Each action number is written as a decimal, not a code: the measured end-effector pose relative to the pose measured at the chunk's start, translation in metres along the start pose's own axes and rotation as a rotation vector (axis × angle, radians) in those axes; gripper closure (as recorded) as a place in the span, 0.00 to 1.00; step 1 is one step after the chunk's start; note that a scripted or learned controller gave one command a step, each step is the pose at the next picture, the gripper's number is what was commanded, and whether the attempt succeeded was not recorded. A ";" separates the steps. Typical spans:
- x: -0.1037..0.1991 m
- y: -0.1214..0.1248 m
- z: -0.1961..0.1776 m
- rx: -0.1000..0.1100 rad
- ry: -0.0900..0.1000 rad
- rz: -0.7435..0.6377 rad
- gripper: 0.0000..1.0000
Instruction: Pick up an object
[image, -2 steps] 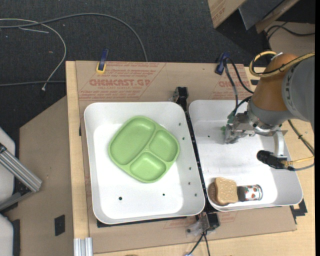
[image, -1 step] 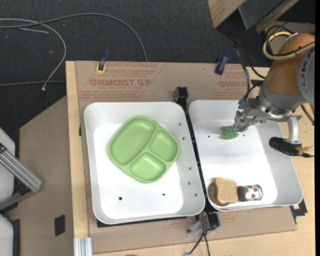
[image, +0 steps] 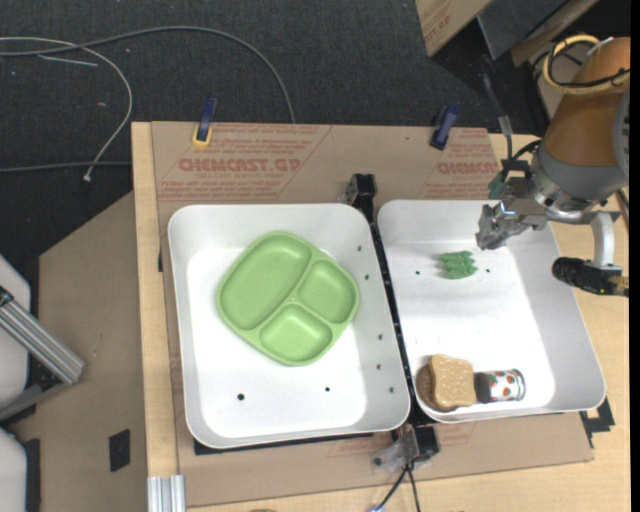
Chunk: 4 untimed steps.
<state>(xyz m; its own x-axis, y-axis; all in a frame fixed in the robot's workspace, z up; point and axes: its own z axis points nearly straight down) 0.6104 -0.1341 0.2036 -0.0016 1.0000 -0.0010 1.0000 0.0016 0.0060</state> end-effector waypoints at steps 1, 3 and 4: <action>0.006 0.002 -0.062 0.000 0.000 0.000 1.00; 0.094 -0.043 -0.052 0.011 0.004 -0.002 1.00; 0.146 -0.059 -0.056 0.009 0.004 -0.004 1.00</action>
